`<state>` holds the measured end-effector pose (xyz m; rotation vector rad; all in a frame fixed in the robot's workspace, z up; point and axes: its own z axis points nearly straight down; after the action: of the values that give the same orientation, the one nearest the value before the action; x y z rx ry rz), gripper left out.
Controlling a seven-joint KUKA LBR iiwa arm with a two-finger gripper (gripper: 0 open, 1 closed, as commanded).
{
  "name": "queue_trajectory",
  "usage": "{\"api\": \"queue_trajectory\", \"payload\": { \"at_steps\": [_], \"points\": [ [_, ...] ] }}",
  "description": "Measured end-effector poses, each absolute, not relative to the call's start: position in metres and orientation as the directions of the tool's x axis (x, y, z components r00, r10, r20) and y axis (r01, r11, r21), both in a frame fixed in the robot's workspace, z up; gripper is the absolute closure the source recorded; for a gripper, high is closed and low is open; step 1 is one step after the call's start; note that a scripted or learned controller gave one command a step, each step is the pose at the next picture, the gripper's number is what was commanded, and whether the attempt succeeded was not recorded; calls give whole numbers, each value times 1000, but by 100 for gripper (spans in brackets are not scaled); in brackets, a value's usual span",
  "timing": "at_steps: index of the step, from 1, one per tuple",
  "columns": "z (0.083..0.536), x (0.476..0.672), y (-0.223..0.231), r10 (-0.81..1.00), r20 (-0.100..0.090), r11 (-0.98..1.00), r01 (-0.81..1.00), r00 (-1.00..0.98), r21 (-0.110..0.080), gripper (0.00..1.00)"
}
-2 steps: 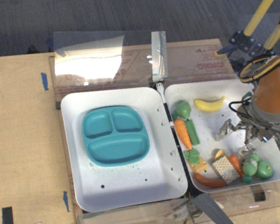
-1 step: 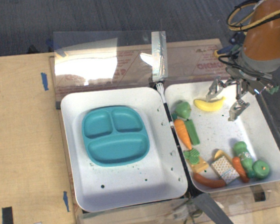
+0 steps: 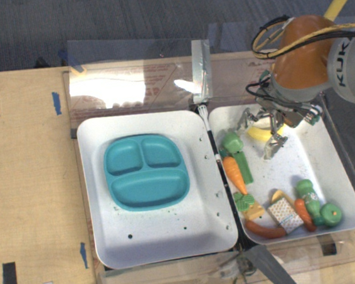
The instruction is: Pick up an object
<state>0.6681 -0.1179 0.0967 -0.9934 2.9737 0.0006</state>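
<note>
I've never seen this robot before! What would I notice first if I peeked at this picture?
Probably the big teal divided plate, lying alone in the left white bin. Next, the heap of toy food in the right white bin, such as an orange carrot by its left wall. Above that bin's far end hangs the robot arm's orange band, with its claw over a yellow piece.
</note>
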Motion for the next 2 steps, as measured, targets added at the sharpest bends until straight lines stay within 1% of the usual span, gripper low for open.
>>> {"api": "queue_trajectory", "payload": {
  "at_steps": [1,2],
  "points": [
    [90,634,-101,-556,-4,831,-556,-831,-14,0],
    [90,558,-93,-404,-11,915,-404,-915,-5,0]
  ]
}}
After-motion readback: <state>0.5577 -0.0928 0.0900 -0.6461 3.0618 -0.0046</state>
